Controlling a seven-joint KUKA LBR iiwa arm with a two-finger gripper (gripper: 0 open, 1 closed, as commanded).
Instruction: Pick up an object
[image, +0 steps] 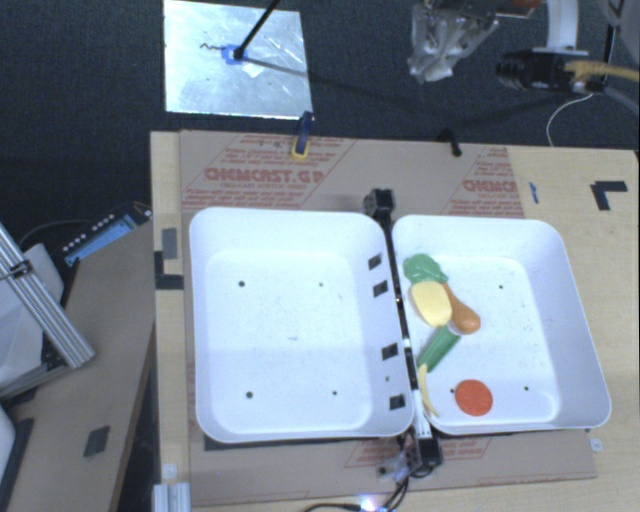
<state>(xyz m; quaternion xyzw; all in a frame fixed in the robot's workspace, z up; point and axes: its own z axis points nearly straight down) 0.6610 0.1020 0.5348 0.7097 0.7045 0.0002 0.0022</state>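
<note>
White right bin (560, 300) holds toys, bunched near its left wall. Yellow toy (432, 302) lies on green (424, 268) and orange (462, 318) ones. Red disc (474, 398) sits alone, near edge, open room around it. Gripper (440, 50) hangs far, above bench; disc lies nearer, slightly right. Cannot tell grip state.

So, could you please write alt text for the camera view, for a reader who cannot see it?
The right white bin holds a cluster of toy food along its left side: a green piece, a yellow piece, an orange piece and a red disc. The gripper hangs above the bench's far edge, beyond the left white bin.
</note>
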